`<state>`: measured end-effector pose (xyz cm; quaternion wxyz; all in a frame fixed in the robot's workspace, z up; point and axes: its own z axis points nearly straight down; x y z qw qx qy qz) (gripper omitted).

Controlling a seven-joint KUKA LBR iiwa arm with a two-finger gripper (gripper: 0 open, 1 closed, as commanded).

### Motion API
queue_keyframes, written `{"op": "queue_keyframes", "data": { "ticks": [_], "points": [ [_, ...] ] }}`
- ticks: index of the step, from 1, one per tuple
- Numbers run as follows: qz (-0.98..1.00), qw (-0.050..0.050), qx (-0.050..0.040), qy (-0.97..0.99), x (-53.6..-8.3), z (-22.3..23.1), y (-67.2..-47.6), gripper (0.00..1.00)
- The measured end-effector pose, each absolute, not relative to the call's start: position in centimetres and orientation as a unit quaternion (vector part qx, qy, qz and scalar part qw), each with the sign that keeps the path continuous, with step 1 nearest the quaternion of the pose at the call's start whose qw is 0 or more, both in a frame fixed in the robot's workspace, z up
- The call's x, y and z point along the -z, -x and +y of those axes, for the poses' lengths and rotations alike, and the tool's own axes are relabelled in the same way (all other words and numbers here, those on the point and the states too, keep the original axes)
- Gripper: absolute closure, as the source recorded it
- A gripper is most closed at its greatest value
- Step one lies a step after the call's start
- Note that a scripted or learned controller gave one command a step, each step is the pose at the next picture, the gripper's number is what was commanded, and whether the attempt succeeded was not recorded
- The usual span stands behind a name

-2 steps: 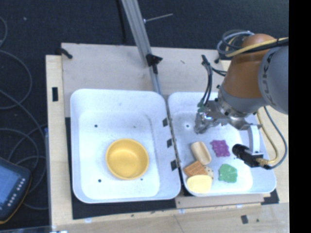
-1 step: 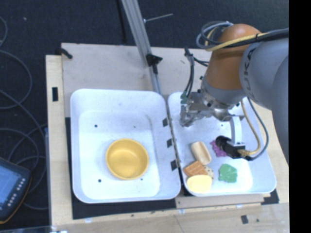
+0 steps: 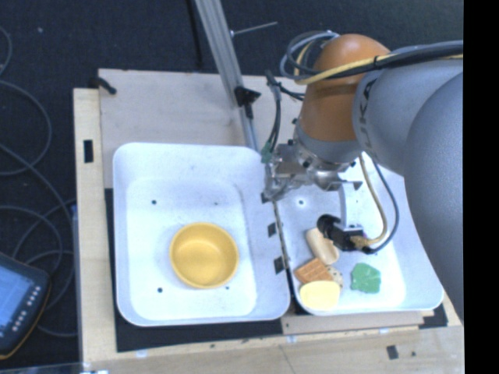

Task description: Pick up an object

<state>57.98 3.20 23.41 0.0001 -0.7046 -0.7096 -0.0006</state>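
Grey arm point(image 3: 421, 115): big and closest to us, on the right side of the frame. It reaches in from there so the tool can hang over the bins.
Orange band point(image 3: 343, 84): round part just above the wrist, upper middle of the frame.
Gripper point(image 3: 281, 181): in the middle of the frame, low over the top left corner of the right bin point(image 3: 394, 244), right by the wall between the two bins. I cannot tell if it is spread or pressed together. I see nothing held in it.
Tan piece point(image 3: 321, 245): lies tilted in the right bin, below the gripper and apart from it. It is the closest thing to the tool.
Brown waffle piece point(image 3: 312, 271): just below the tan piece and touching it.
Pale yellow piece point(image 3: 320, 294): at the bottom edge of the right bin, touching the waffle piece.
Green piece point(image 3: 365, 278): just to the right of the pale yellow piece.
Why so close: the four small things sit in a bunch, so I think grabbing just one will be tricky.
Yellow bowl point(image 3: 204, 254): sits alone and upright in the left bin point(image 3: 129, 166), lower left of the middle.
Next, I think: the tool must go down toward the bunch to pick one.
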Motion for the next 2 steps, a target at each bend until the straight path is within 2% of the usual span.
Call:
{"op": "queue_keyframes", "data": {
  "ticks": [1, 2],
  "points": [
    [-0.710, 0.000, 0.0005, 0.705, -22.80, 7.90, -59.41, 1.00],
    [-0.708, -0.001, -0.0009, 0.706, -22.85, 7.52, -59.38, 0.00]
  ]
}}
